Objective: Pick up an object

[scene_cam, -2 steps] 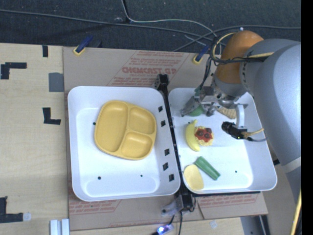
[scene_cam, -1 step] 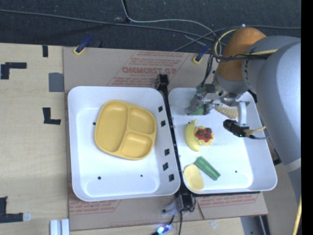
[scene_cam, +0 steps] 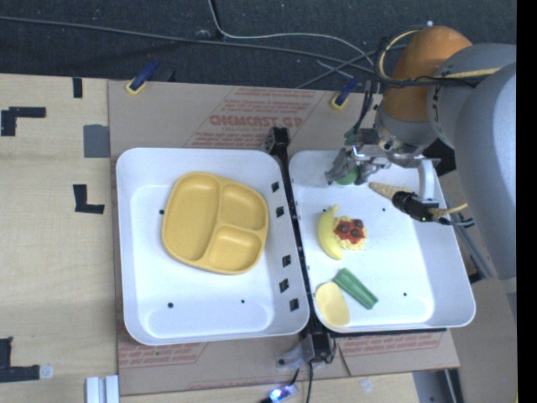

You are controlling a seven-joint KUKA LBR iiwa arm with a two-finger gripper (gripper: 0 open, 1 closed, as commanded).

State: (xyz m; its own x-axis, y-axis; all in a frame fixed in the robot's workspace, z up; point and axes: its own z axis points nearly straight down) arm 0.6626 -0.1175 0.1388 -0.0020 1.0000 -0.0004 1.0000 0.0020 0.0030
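Observation:
My gripper (scene_cam: 348,171) hangs low over the far edge of the right bin (scene_cam: 436,296), near its back left corner. Just right of it lies a tan cone-shaped piece (scene_cam: 384,191) with a dark brown object (scene_cam: 417,206) beyond it. Closer to the bin's middle rest a yellow banana (scene_cam: 326,232) and a small yellow toy with red topping (scene_cam: 351,232), touching each other. A green cucumber-like stick (scene_cam: 357,288) and a pale yellow oval (scene_cam: 332,304) lie near the front left corner. Nothing can be seen held in the gripper.
The left bin (scene_cam: 143,300) holds a yellow divided plate (scene_cam: 215,222). A black divider with clips (scene_cam: 287,225) runs between the bins. The grey arm with its orange band (scene_cam: 424,65) fills the upper right, and cables trail across the dark floor behind.

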